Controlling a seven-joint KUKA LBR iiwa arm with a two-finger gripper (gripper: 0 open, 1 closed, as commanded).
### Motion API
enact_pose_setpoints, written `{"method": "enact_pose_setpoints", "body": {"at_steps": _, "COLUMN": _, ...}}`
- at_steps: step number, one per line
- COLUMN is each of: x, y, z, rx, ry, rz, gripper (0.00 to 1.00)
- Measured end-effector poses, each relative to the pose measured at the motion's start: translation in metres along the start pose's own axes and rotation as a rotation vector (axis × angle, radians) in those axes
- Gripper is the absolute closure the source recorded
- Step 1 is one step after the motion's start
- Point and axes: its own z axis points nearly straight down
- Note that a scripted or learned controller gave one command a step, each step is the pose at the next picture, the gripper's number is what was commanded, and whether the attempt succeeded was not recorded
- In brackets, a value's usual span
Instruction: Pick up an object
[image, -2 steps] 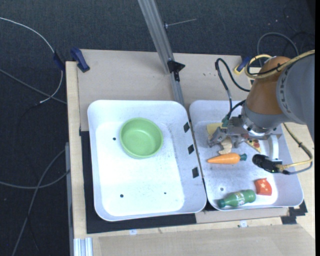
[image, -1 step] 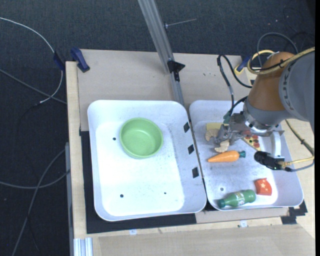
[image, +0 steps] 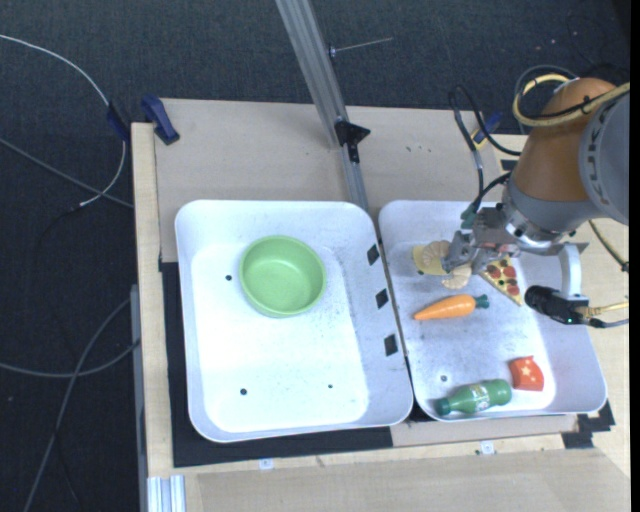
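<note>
A: Arm position?
B: Grey arm with the orange band comes in from the right, two-finger gripper (image: 463, 252) down low in the right white plastic bin (image: 590, 360), at its upper middle.

A: Fingers?
B: Can't tell, open or closed. The wrist hides the tips. They sit right at a tan round cookie-like piece (image: 432, 257), seem to touch its right edge, but nothing visibly between them.

A: Other stuff in that bin?
B: Pizza slice toy with red dots (image: 501, 275) just beside the gripper, to its right. Orange plastic carrot with a green tip (image: 448, 307) just below the gripper, lying flat. Red strawberry-like toy (image: 527, 373) lower right. Green plastic bottle with a white label (image: 473, 398) on its side along the bottom wall.

A: Left bin?
B: Left white plastic bin (image: 280, 400) has a light green round bowl (image: 283, 275), upright, upper middle.
</note>
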Motion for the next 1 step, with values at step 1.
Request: {"method": "enact_pose_setpoints", "body": {"at_steps": 1, "x": -0.0035, "y": -0.0006, "z": -0.0458, "rx": 0.001, "ry": 0.000, "rz": 0.000, "gripper": 1.00}}
